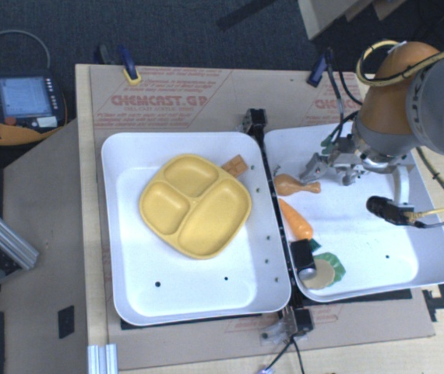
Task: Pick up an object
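Nearest the camera, a green-and-tan piece [327, 271] and a black block [301, 254] sit at the right bin's [432, 267] 7 o'clock corner. At 9 o'clock along that wall lie an orange carrot [295, 220] and a tan drumstick [294, 185], its long axis running 3-to-9. The pincer [333, 167] hangs just off the drumstick's 2 o'clock end; how wide it stands I cannot tell, and nothing shows gripped. A yellow tray [195, 205] fills the left bin [128, 287].
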Robot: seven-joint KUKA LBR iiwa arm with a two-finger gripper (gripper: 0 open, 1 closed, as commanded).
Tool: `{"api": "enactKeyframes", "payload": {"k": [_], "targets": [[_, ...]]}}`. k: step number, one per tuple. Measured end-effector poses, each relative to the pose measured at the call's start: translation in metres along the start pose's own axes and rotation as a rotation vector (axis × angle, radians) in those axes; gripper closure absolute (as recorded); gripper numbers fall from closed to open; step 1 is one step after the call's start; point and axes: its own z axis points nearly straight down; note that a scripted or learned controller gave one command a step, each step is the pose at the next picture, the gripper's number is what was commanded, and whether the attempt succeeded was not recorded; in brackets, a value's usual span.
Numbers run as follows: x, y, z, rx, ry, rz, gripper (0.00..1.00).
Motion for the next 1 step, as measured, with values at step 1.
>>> {"api": "enactKeyframes", "payload": {"k": [1], "targets": [[-0.0004,0.0047,0.0156,-0.016,-0.005,-0.003,0.00]]}}
